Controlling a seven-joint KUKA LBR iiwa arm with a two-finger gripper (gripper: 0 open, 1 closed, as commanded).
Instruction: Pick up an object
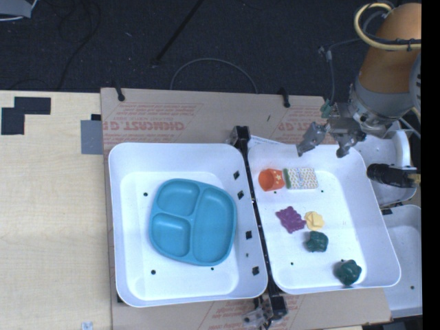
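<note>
In the right bin (385,253) lie the things I might take. At its far end an orange piece (271,179) sits with a white block patterned with small dots (302,178) just to its right. Nearer, around the middle, a purple lumpy piece (291,218) lies just left of a small yellow one (314,219), with a dark green piece (317,241) just on the near side of the yellow. Another green piece (348,271) sits toward the near right corner, apart from the rest. My gripper (325,143) hangs over the far rim of this bin, above and beyond the dotted block, its two fingers spread apart with nothing between them. The left bin (130,170) holds a blue divided plate (192,221) with three compartments.
</note>
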